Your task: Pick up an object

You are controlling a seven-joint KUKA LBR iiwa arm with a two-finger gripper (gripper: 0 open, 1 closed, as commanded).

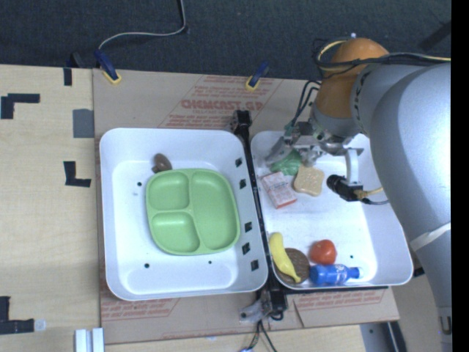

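My gripper (311, 160) hangs low over the back of the right bin (381, 229), open, with one finger (278, 150) to the left and the other to the right. Beneath and between them lie a green object (289, 166) and a tan block (309, 182); nothing is gripped. A pink-and-white box (278, 190) lies just in front of the left finger. Along the bin's front edge sit a yellow banana (280, 256), a brown round item (299, 259), a red tomato (323, 251) and a blue bottle (333, 274).
The left bin (117, 196) holds a green divided plate (193, 211) and a small brown object (161, 163) behind it. A black divider (249, 189) runs between the bins. The grey arm (410, 138) covers the right bin's right side.
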